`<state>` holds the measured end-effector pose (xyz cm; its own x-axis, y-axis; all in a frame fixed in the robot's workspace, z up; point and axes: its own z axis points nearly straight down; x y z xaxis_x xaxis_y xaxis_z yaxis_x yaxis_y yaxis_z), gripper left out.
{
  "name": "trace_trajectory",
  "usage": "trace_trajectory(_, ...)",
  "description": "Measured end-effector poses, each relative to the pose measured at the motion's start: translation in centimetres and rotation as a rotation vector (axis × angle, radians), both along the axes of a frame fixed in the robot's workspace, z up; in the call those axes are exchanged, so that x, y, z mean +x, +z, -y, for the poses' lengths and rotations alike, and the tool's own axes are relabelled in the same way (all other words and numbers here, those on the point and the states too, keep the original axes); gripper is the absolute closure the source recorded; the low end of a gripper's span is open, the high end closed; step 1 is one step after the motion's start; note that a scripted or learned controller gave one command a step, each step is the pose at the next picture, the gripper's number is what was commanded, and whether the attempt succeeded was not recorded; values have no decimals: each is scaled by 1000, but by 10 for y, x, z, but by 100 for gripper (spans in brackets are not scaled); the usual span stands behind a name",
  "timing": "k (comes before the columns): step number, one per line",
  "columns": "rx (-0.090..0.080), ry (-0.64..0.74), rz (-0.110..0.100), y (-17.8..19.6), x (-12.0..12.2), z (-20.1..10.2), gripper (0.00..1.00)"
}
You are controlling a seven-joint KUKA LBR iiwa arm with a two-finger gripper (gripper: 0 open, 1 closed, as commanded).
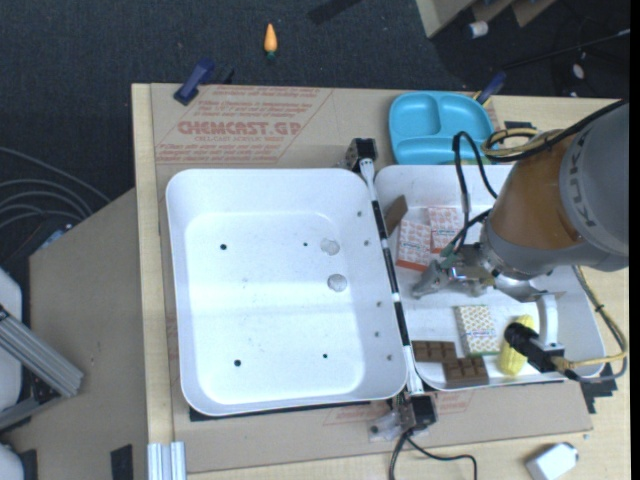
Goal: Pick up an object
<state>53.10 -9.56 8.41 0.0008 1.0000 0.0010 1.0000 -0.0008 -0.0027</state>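
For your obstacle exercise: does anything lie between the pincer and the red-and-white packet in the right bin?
Nothing visible does. The pincer sits just below the red-and-white packet, over bare floor of the right bin, with no item between them.

The arm is a thick, rounded body in smooth grey, with a broad orange band wrapped around it just behind the gripper. Black cables loop off the orange band and run back along it, with a yellowish strand among them. The gripper is small, of bare grey metal, with slim pointed parts.
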Motion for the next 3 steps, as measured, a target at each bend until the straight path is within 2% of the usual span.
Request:
trace_trajectory(1,-1,1,3,1,81,20,0)
trace_trajectory(2,-2,1,5,11,81,20,100)
trace_trajectory(3,0,2,5,124,86,-44,100)
